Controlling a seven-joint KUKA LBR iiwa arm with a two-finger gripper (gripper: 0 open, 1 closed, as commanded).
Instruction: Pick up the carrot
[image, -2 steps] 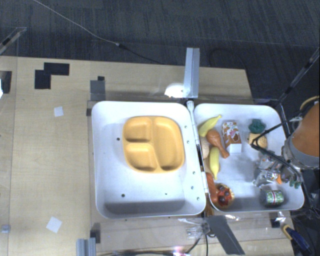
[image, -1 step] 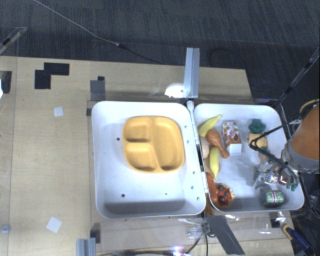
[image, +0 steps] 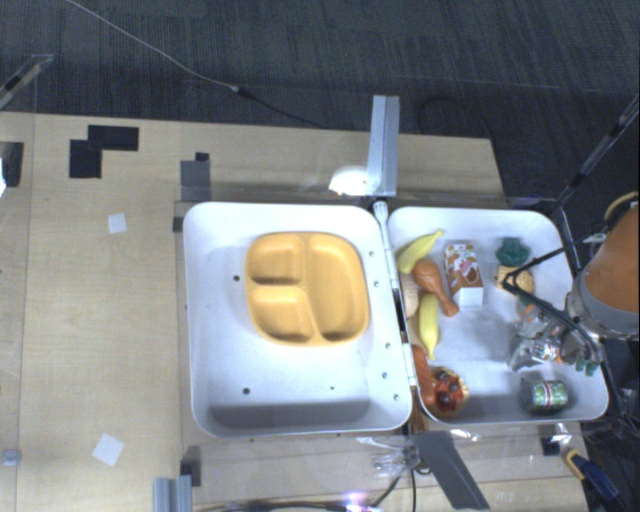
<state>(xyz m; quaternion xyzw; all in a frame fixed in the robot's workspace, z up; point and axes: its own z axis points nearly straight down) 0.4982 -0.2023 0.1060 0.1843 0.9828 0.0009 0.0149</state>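
Carrot (image: 422, 368): judged to be the orange-red piece well to the view's left of the claw (image: 538, 350) and slightly nearer the lower edge, lying along the left wall of the right bin (image: 480, 215). Not held.

Called for a long sideways reach from the claw across bare bin floor, then a descent over the carrot's middle. Best closed across its narrow width, clear of the wall. Worth watching the dark round item (image: 447, 392) touching the carrot on the claw's side, and the banana (image: 428, 325) just beyond its far end; either could be caught instead.

Could not tell whether the claw was spread or pressed together: a tangle of metal and cable, nothing seen in it. Can (image: 547, 396) just below the claw. Carrot's lower end blurred into the round item and the bin corner, so its true length stayed uncertain. Arm (image: 612, 270) cut off at the right.
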